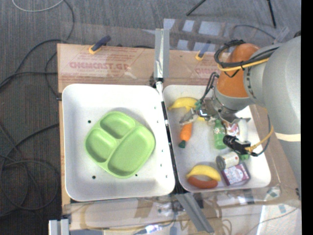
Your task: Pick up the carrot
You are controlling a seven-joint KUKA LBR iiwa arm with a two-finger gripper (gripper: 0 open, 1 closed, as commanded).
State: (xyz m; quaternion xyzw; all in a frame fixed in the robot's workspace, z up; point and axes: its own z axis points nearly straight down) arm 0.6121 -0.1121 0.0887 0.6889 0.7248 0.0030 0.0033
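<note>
Orange carrot (pixel 186 132) is lying loose near the left wall of the right bin (pixel 259 180), below a banana (pixel 183 103), while the approach is being made by the gripper (pixel 191 115) just above it; finger state cannot be told, so descent is judged next.

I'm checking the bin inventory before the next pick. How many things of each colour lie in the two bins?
Green: 2, the divided plate in the left bin and a bottle in the right bin
Yellow: 2, bananas
Orange: 1, the carrot
Red: 1, a sausage
Silver: 1, a can
Purple: 1, a packet
Total: 8
</note>
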